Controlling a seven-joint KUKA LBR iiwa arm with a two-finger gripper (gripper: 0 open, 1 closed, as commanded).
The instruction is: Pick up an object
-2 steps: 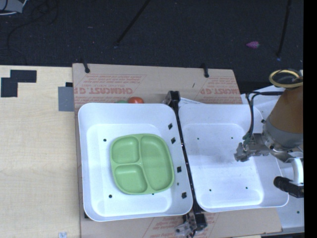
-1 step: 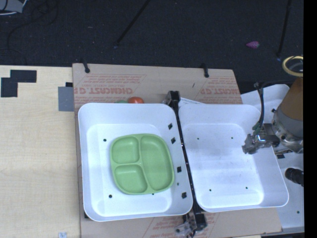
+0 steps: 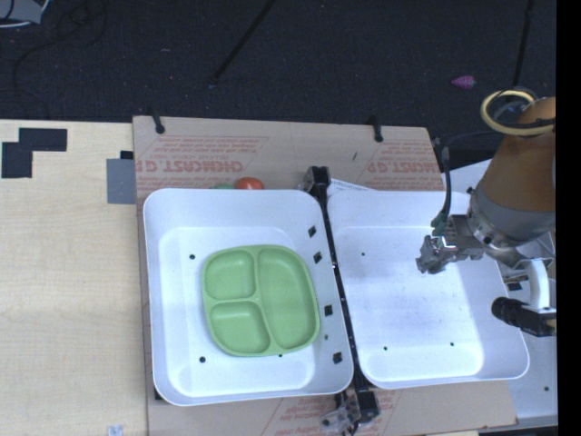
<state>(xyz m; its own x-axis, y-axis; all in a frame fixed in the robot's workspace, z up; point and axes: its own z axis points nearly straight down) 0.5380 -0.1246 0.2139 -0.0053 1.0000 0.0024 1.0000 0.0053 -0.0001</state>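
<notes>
A light green divided plate (image 3: pixel 260 300) with three compartments lies in the left white bin (image 3: pixel 172 243). My gripper (image 3: pixel 434 256) hangs over the right part of the right white bin (image 3: pixel 408 334), at the end of the grey and orange arm reaching in from the right. Nothing shows between its fingers, and it is well apart from the plate. A small red and green object (image 3: pixel 247 184) peeks out behind the far rim of the left bin.
A black divider clamp (image 3: pixel 329 271) runs between the two bins. Brown cardboard (image 3: pixel 272 157) lies under the bins. Black cables and a dark fixture (image 3: pixel 522 316) sit at the right edge beside the arm.
</notes>
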